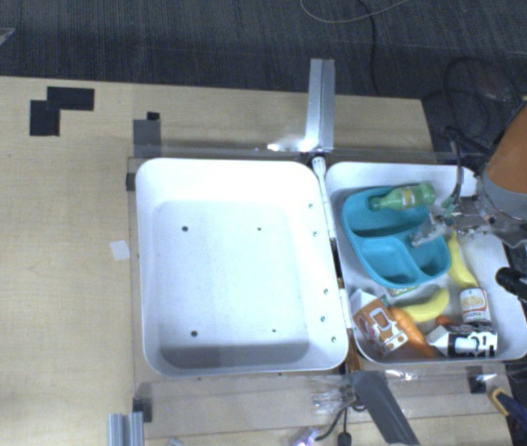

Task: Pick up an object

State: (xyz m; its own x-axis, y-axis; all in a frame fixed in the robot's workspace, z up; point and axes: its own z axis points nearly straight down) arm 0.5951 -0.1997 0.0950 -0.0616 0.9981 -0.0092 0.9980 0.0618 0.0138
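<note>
The gripper [433, 228] hangs at the frame's right over the blue tray [395, 249] by the green bottle [406, 197], probably to pick there.

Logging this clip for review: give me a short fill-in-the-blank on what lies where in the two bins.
1. The green bottle lies on the rim of the ____ tray.
2. All the objects sit in the ____ bin.
3. The banana is ____ in colour.

Missing words: blue; right; yellow
</note>
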